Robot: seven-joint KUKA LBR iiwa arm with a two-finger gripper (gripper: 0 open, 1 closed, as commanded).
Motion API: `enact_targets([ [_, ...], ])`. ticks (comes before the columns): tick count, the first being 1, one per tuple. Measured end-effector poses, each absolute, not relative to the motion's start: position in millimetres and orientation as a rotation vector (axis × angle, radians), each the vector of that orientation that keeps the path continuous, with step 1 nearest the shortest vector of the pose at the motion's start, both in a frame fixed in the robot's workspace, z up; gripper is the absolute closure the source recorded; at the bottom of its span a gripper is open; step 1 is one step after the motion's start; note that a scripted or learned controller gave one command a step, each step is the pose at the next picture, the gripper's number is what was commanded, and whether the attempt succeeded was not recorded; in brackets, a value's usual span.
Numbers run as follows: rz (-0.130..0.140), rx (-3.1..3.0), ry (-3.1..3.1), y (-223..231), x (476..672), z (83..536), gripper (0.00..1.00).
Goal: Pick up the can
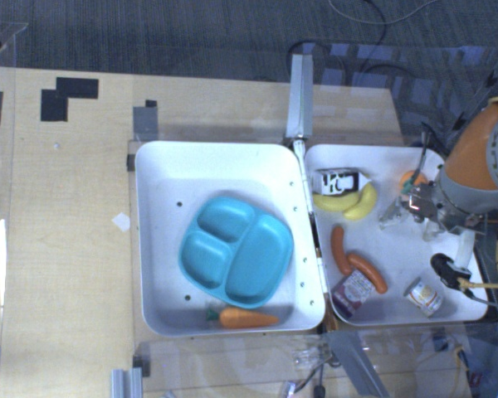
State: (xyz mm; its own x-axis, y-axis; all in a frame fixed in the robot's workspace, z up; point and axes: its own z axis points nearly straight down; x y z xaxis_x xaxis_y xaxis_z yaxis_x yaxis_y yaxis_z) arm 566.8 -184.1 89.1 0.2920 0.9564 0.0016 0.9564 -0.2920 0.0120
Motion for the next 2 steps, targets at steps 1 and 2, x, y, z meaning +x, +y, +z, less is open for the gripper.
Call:
enact_targets([
  [1, 0.018, 2.505, 1.874, -183, 569.2, 101, 1.0],
  [2, 0.006, 2.263, 2.17, -180, 577.5, 237, 1.0],
])
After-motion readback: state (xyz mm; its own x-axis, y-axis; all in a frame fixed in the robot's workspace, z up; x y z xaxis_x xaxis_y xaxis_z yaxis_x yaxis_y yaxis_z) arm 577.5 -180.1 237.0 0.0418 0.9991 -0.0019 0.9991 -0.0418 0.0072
